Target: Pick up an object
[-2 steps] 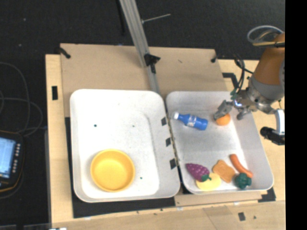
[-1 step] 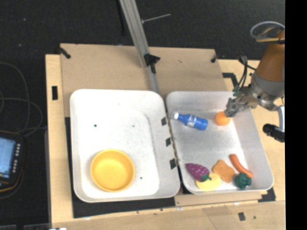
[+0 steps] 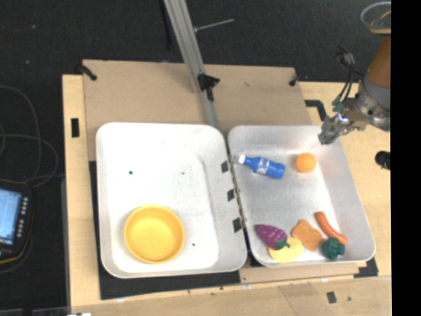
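The right bin [image 3: 342, 183] holds several toys: a blue bottle [image 3: 262, 166] lying near its back left, an orange ball [image 3: 305, 162] beside it, and at the front a purple grape bunch [image 3: 270, 233], a yellow piece [image 3: 287, 251], a tan toast slice [image 3: 307, 234] and an orange carrot with a green top [image 3: 329, 232]. My gripper [image 3: 329, 131] hangs at the back right corner of this bin, above its rim and to the upper right of the ball. Nothing shows between its tips.
A yellow bowl [image 3: 154, 233] sits at the front of the left bin [image 3: 131, 150]. A metal pole [image 3: 187, 41] slants up from between the bins' back edges. A dark tablet [image 3: 10, 219] lies off the bench at the left.
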Motion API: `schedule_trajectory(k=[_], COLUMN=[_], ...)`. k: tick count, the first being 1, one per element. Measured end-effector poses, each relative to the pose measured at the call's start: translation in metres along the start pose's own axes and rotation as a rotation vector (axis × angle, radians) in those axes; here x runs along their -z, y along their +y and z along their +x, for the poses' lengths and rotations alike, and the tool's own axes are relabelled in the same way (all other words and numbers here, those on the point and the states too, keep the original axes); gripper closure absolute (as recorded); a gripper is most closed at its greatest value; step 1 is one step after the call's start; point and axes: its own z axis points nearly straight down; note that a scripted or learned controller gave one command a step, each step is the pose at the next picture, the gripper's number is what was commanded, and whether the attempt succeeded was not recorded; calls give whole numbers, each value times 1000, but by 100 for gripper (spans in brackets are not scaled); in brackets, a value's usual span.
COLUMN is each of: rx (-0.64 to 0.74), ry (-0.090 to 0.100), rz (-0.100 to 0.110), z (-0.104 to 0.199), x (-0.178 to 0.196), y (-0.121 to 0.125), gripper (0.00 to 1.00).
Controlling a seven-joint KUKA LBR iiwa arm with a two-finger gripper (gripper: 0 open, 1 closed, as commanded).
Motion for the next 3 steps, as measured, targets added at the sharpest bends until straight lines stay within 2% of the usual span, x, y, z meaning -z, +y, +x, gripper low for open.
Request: schedule_trajectory(k=[1,2,3], rx=[2,3,4], ry=[2,3,4], rz=[4,8,7], z=[-1,47,102], x=[22,21,31], y=[1,7,2], gripper=[100,100,100])
